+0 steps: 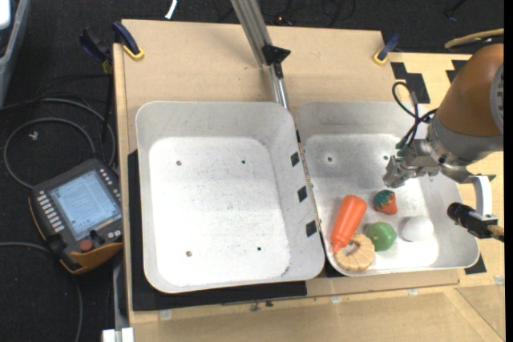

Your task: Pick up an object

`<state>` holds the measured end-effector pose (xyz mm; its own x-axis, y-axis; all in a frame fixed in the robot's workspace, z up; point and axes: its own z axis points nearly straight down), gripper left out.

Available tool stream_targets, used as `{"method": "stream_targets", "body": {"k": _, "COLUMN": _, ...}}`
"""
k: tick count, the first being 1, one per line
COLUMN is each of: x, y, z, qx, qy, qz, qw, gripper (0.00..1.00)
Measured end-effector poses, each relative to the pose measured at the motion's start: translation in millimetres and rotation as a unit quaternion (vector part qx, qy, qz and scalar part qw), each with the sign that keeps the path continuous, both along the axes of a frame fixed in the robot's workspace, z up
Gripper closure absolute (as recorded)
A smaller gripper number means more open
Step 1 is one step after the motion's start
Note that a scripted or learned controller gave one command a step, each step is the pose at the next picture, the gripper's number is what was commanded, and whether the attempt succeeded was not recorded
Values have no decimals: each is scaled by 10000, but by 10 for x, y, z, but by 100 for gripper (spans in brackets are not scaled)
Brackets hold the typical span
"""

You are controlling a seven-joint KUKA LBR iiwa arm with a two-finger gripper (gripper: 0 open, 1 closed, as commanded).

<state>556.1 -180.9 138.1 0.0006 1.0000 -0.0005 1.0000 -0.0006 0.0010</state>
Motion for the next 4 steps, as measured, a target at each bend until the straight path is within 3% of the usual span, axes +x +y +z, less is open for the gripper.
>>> {"method": "stream_targets", "body": {"k": 1, "x": 24, "y": -8, "z": 639, "qx": -9, "qy": -29, "qz": 15, "qw": 10000, "gripper": 100}}
{"method": "stream_targets", "body": {"k": 2, "x": 29, "y": -7, "z": 643, "qx": 0, "qy": 0, "qz": 15, "qw": 10000, "gripper": 100}}
{"method": "stream_targets", "body": {"k": 4, "x": -173, "y": 1102, "z": 631, "qx": 15, "qy": 16, "qz": 40, "qw": 10000, "gripper": 100}}
